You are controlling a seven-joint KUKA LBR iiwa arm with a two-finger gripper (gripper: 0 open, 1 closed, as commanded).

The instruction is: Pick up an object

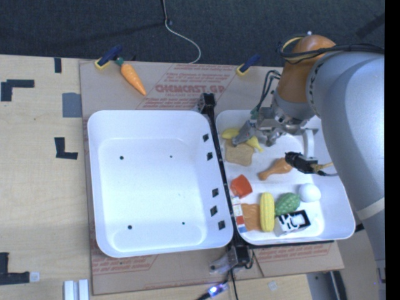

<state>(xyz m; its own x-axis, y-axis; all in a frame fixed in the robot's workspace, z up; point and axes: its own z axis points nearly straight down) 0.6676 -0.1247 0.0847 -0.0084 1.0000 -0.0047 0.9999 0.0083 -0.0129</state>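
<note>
claw [249,132] sits low over the far-left part of the right bin [337,230], arm coming in from the right with the orange band above it

fingers look slightly apart, tips down among the toys, but cannot tell if anything is really between them, too cluttered and dark there

nearest thing: yellow toy [240,135], right at the tips, part poking out left of the claw and part just below it, touching or nearly so. its long axis looks roughly left-right, though the claw hides the middle so not sure

tan block [239,155] just below the claw, beside the yellow toy

drumstick [275,169] below-right of the claw, long axis slanting up to the right, a little apart

red block [241,185] further below, then corn [267,212], orange piece [250,216], green toy [287,202], white ball [309,193] and black-white tag [294,220], all well below the claw at the near end of the bin

left bin [100,130] lies left of the claw, carrot [132,79] on the board far up-left, outside both bins

judgement: yellow toy is the likely target since it is straight under the tips; the grab turns on whether the fingers straddle it across its short side. tan block so close could get pinched along with it or push it away
</note>
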